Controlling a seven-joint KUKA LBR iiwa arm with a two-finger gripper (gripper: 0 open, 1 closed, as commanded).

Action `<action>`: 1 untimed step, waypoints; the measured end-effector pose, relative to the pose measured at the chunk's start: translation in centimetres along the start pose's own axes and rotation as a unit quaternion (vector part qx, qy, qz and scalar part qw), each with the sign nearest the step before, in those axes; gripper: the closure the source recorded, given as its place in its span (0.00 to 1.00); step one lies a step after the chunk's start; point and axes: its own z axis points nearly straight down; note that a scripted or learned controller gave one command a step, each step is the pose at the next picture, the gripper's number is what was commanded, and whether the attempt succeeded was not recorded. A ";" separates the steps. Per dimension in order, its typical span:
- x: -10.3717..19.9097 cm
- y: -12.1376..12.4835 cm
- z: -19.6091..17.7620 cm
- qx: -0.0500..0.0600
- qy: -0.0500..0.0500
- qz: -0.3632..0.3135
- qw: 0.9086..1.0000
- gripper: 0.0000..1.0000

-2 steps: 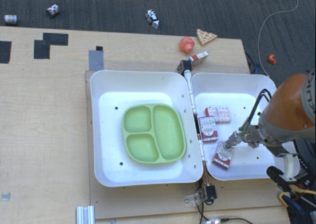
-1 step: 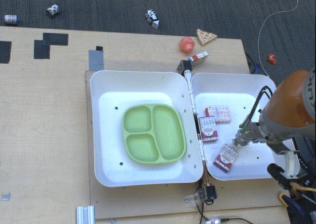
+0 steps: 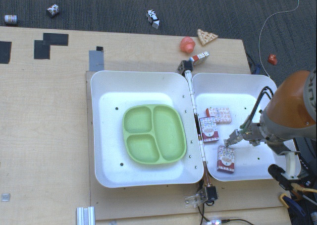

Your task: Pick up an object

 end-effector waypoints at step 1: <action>4.2 -0.5 1.4 0.006 0.000 0.001 1.000 0.00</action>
